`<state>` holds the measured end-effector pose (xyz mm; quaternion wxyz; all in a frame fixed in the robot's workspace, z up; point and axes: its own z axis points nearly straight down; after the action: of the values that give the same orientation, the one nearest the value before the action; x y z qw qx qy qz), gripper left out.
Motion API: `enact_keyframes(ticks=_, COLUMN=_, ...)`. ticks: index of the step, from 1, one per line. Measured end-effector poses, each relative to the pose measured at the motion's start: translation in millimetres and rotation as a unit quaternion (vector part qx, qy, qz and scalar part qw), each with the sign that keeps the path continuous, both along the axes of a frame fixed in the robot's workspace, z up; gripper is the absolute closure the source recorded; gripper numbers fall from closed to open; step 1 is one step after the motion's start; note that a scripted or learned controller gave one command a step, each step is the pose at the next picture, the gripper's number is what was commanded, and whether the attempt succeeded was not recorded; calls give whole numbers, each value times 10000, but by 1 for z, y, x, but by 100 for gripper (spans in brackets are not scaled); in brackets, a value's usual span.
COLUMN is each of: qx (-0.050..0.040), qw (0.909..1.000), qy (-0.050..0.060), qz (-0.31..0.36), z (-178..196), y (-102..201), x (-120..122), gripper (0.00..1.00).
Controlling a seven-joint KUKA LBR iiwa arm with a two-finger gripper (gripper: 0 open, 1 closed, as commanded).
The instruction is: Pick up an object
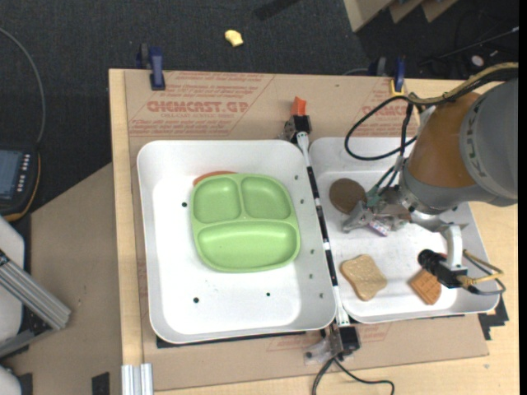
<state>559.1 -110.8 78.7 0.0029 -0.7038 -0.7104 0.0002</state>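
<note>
Reaching in from the right edge of the frame: grey arm [494,138], orange band [436,151] angled down and left toward centre-right. Wrist low over the right shallow white bin [397,253], two-finger gripper [368,218] pointing left, tip near the bin's middle-left. Jaw state: cannot tell, hidden under wrist hardware.

Pickup candidates, all in the right bin:
- flat round brown disc [347,193], just up-left of the gripper; touching or merely beside, cannot tell
- small purple piece [380,229], directly below the gripper
- tan toast-shaped slice [363,276], lower left of the bin, apart from the gripper
- small orange-brown square cracker [426,287], lower middle, near the front wall

Left shallow white bin [165,220]: green three-compartment plastic plate [244,220] lying flat at centre, red-orange sliver [212,174] showing at its upper-left rim.

Small yellow piece [235,37] on the dark floor, top of frame, beyond the bench.
</note>
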Motion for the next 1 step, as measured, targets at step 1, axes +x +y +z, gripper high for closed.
enact_keyframes(ticks=1, qx=-26, qw=10000, qy=-58, qz=-25, z=6, y=7, x=67, gripper=0)
